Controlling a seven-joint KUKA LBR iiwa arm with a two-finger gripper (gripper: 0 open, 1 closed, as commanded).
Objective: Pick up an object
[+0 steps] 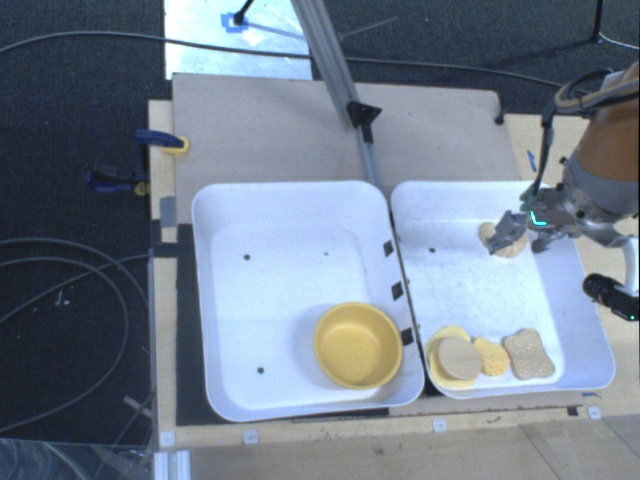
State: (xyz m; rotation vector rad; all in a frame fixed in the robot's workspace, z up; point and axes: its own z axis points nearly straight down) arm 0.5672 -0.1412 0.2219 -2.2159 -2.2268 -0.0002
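- The arm (600, 158) reaches in from the right, over the right bin (470, 278).
- The tool (520, 230) hangs low at that bin's upper right part.
- A pale beige piece (497, 238) lies right at the tool's fingers, touching or partly under them; whether the tool is spread or pinching it I cannot tell.
- Along the right bin's front wall lie a yellow plate (437, 353) with a beige disc (460, 359) on it, a small yellow piece (491, 357) and a tan toast slice (528, 354), side by side.
- The left bin (260, 268) holds a yellow bowl (358, 344), upright, near its front right corner.
- Both bins sit on the bench (260, 128).
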